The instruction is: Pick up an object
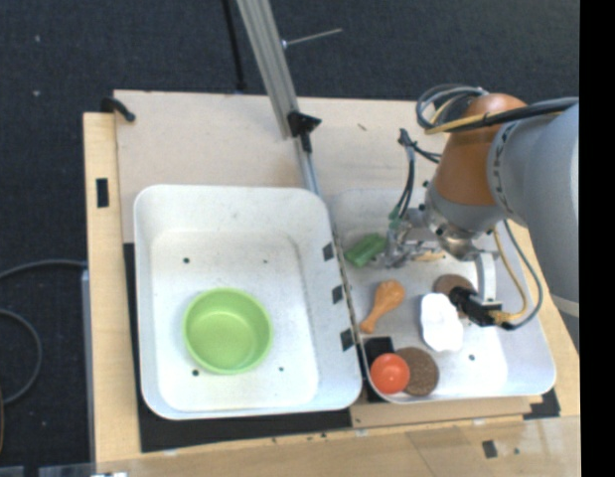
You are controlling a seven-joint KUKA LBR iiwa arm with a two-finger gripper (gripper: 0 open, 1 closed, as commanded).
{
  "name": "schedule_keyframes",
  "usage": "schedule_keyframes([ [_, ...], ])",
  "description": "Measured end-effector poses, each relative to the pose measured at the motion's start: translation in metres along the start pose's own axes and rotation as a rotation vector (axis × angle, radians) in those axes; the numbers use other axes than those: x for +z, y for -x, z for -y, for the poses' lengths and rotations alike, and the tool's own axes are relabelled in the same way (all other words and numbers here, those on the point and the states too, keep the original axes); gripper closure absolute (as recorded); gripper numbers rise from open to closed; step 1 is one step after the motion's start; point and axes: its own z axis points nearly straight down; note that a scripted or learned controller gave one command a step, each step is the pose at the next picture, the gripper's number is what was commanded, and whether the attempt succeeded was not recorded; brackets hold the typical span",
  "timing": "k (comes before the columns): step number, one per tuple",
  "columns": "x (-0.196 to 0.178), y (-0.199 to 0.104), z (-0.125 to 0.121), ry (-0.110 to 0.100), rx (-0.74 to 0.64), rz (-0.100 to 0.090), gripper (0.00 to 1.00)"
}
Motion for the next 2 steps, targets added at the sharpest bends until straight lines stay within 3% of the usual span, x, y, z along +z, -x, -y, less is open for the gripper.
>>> schedule_keyframes([
  [1, -0.062, 0.008, 0.000, 0.003, -0.004, 0.001, 1.00],
  [2, -0.100, 0.010, -0.001, -0.003, -0.009, 0.000, 1.00],
])
